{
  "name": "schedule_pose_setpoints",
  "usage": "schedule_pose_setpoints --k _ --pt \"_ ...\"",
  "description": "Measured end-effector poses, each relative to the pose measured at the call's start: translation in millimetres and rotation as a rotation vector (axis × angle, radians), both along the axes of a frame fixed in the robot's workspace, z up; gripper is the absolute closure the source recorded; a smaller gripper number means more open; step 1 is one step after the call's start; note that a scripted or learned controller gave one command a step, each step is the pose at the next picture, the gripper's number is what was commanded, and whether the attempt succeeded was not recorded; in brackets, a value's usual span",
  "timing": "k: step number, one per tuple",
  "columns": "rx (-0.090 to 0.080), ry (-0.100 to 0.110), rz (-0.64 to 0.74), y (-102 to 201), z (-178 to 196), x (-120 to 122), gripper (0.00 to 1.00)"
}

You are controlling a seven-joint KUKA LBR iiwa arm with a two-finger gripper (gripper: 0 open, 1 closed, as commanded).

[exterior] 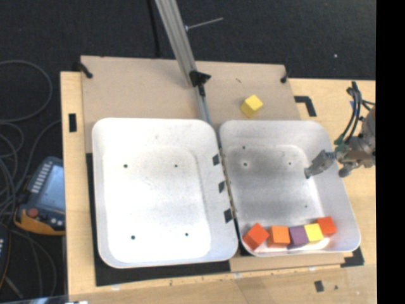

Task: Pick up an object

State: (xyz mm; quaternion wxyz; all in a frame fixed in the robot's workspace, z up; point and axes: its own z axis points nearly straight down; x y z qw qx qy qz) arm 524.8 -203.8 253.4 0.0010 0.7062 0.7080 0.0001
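In the camera view, five small blocks are lying in a row along the near wall of the right bin (335,170): orange block (256,235), a second orange one (280,235), purple block (297,235), yellow block (314,233) and a red-orange block (326,226). A yellow cube (251,105) is sitting on the tabletop (145,87) behind the bins. The blocks are looking light, rigid and flat-sided (probably foam or wood), so squeezing two opposite faces should be holding well; the end blocks are offering more room than the packed middle. The gripper (319,163) is hovering at the bin's right side, well apart from them; I cannot tell how its fingers are standing. The left bin (152,189) is lying beside it.
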Motion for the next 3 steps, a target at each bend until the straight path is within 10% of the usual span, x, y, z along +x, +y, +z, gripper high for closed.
schedule_pose_setpoints --k 1,2,3 --pt "0.002 -0.006 0.008 132.6 77.1 -3.4 0.00" --pt "0.003 0.009 0.003 191.9 -54.2 -39.2 0.00" --pt "0.004 0.002 0.007 267.1 -57.7 -33.6 0.00"
